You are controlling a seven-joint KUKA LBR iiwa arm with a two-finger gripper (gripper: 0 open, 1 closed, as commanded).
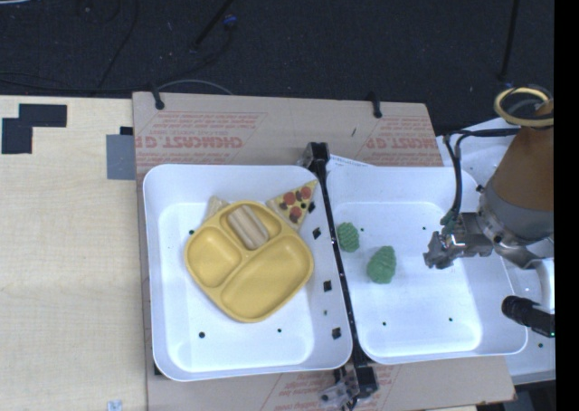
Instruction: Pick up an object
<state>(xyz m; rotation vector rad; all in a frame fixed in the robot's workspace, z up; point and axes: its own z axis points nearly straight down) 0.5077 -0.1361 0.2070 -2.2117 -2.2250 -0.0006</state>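
Camera view showed 2 white bins on cardboard. Left bin [172,219] held a yellow plate [258,278], with a pizza slice [297,201] just beyond. Right bin [416,328] held 2 green toys [382,264] left of the gripper [436,253], whose grip was unclear.

Upside-down red print, apparently "CHEMCREST, G P", twice on the cardboard sheet [271,124] beneath the bins.

1 fixed camera, seemingly high overhead, looks slantwise onto 2 bins [172,219].
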